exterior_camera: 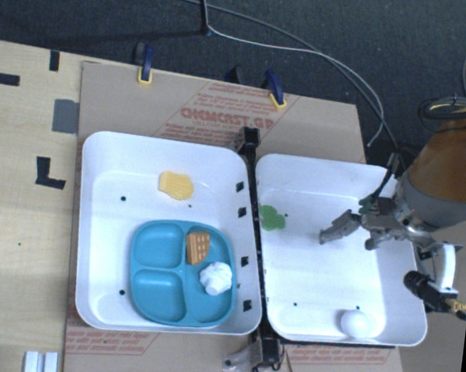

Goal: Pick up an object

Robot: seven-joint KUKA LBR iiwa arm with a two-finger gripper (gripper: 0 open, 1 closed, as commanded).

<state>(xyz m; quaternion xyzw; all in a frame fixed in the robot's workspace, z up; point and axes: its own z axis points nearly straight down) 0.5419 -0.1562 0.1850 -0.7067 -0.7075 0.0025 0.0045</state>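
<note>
In the right bin [385, 324] a small green object [271, 218] lies against the left wall, and a white ball [357, 323] rests near the front right corner. My gripper [348, 238] hangs over the middle of this bin, to the right of the green object and apart from it. It is open, with nothing between its fingers [334, 229]. The left bin [94, 205] holds a blue divided plate [152, 285] bearing a brown waffle-like piece [197, 247] and a white lump [216, 278]. A yellow piece [176, 185] lies behind the plate.
Both bins sit on a cardboard sheet [217, 111] clamped at the back by two blue-and-yellow clips. A black divider [250, 217] runs between the bins. The grey and orange arm [448, 171] overhangs the right bin's right wall. Cables trail across the dark floor behind.
</note>
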